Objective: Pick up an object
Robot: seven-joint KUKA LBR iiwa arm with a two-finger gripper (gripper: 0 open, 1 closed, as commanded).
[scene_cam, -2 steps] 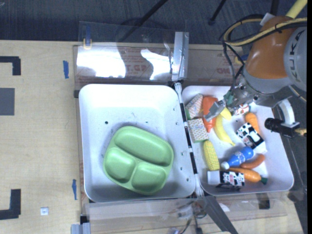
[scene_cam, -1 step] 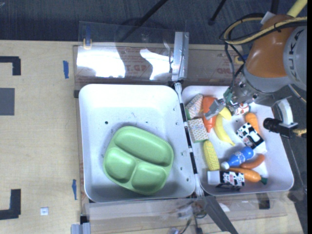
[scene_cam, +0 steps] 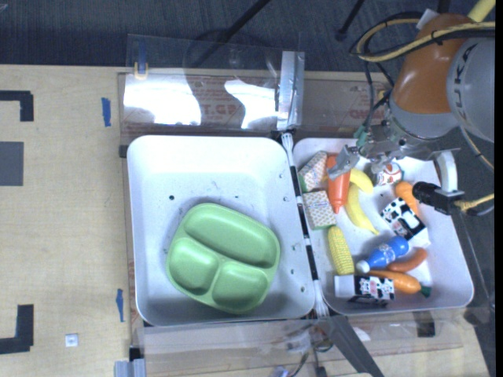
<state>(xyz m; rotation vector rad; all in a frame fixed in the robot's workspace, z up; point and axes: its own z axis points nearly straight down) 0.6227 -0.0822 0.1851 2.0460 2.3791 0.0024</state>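
My gripper [scene_cam: 368, 154] hangs over the far end of the right bin [scene_cam: 460, 285], below the arm's orange band. Just beneath it lie an orange carrot [scene_cam: 338, 188], a yellow banana [scene_cam: 361, 203] and a small white and red piece [scene_cam: 387, 173]. A black and white cow-patterned toy [scene_cam: 401, 214] lies to the right of the banana. Whether anything is held is hidden by the wrist.
The right bin also holds two waffle-like blocks [scene_cam: 318, 208], a corn cob [scene_cam: 340, 250], a blue bottle [scene_cam: 387, 254], more carrots [scene_cam: 405, 281] and a milk carton [scene_cam: 365, 287]. A green divided plate [scene_cam: 224, 256] sits in the left bin [scene_cam: 157, 163].
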